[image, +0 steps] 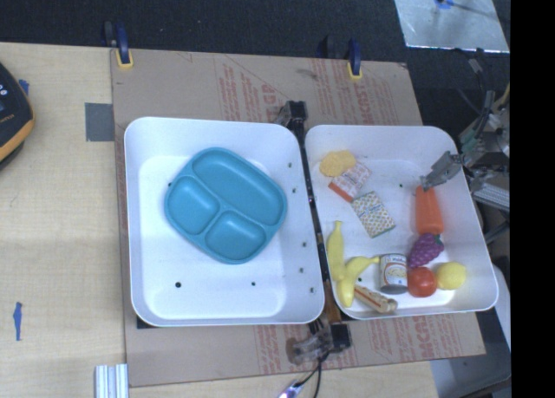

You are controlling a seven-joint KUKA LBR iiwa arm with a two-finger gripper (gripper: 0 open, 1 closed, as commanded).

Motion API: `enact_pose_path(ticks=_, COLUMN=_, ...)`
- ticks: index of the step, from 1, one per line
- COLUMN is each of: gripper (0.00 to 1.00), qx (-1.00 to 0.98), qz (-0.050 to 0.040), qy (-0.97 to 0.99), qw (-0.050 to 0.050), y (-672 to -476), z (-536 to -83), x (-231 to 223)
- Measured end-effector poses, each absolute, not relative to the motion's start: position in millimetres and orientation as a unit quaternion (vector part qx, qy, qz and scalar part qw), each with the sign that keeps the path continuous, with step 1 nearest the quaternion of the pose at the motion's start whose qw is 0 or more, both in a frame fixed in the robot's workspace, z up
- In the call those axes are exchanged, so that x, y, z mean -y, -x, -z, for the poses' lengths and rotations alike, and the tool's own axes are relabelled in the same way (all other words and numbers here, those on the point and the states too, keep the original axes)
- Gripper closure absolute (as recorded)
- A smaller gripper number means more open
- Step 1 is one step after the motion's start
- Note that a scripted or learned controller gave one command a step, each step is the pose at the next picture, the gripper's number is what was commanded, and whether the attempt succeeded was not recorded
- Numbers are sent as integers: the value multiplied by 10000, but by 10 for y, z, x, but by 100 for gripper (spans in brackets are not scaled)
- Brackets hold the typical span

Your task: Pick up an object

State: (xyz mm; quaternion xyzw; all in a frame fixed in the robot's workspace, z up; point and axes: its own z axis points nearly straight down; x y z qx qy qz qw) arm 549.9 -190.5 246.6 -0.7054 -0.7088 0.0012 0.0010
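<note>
At three o'clock in the camera view, the gripper [436, 172] reaches in over the right bin's [395, 140] far-right corner, its tip just above the upper end of the carrot [428, 210]. Whether it is spread or pressed together I cannot tell; it is small and dark against the bin wall. Nothing is seen between its tips, so I judge the pick not yet made.

The carrot lies lengthwise, pointing from twelve to six, and is probably the target since it is nearest the tip. Below it, toward five o'clock, a tight cluster sits against the bin's lower wall: grapes [424, 250], a tomato [421, 283], a lemon [451, 276] and a can [393, 272], touching or nearly so. That crowding would likely make a clean grasp there harder than on the carrot, which has open floor on its left side.

Toward seven o'clock of the bin a banana [344, 268] lies along the left wall with a brown stick [374, 301] at its foot. Near eleven o'clock sit a yellow chip [337, 163], a red-and-white packet [350, 181] and a patterned pouch [374, 213], all flat and loosely spread.

The left bin [152, 301] holds a blue plate [225, 205] with three compartments, lying tilted at its centre, well apart from the arm.

Faint red print repeats across the cardboard [251, 84] under the bins, too blurred to read. Labels on the can and packet are also illegible.
</note>
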Motion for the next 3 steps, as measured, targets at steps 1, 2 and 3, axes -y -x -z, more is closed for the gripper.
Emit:
enact_pose_path(ticks=1, gripper=0, qx=7090, qz=-22, qy=7052, qw=21, y=-5714, z=-1295, x=2114)
enact_pose_path(ticks=2, gripper=0, qx=7089, qz=-14, qy=7053, qw=18, y=-4891, z=-912, x=2120)
enact_pose_path(ticks=3, gripper=100, qx=7103, qz=-21, qy=7039, qw=16, y=-4892, z=-1016, x=2130)
